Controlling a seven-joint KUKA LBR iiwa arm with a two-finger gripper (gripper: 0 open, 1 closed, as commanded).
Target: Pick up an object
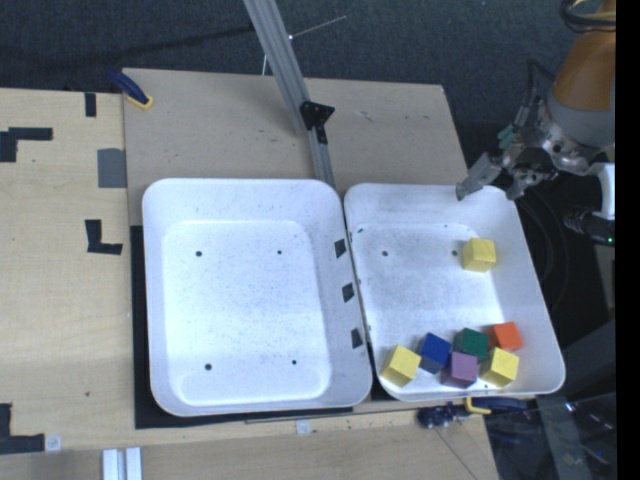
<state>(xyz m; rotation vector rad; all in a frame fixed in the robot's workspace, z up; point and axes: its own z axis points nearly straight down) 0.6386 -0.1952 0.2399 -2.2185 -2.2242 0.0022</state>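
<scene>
Several small cubes lie in the right bin. One yellow cube sits alone near its far right side. Clustered at the bin's near edge are a second yellow cube, a blue cube, a green cube, a purple cube, an orange cube and another yellow cube. My gripper hangs over the bin's far right corner, above and behind the lone yellow cube, with nothing seen in it.
The left bin lies beside the right one. A slanted metal pole ends at a black bracket behind the bins. One blue clamp sits far left, another at the front edge.
</scene>
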